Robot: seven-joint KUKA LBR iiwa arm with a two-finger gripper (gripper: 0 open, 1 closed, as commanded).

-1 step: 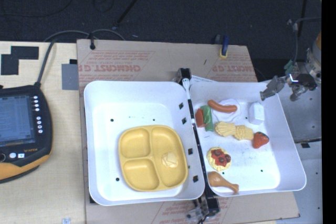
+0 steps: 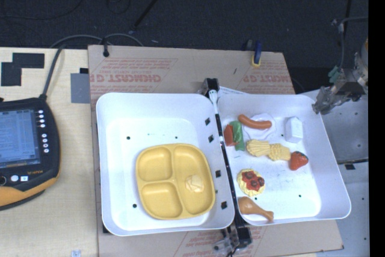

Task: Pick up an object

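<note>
Glossy smooth white plastic bins [image 2: 120,111] rest on matt brown cardboard [image 2: 180,72]; yellow plate [image 2: 174,180] looks satiny plastic.

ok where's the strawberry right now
The strawberry lies in the right bin, toward its right side, just right of the yellow crinkle fries.

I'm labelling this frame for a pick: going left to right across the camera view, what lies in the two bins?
Yellow tray → carrot → hot dog → white block → strawberry.
</note>
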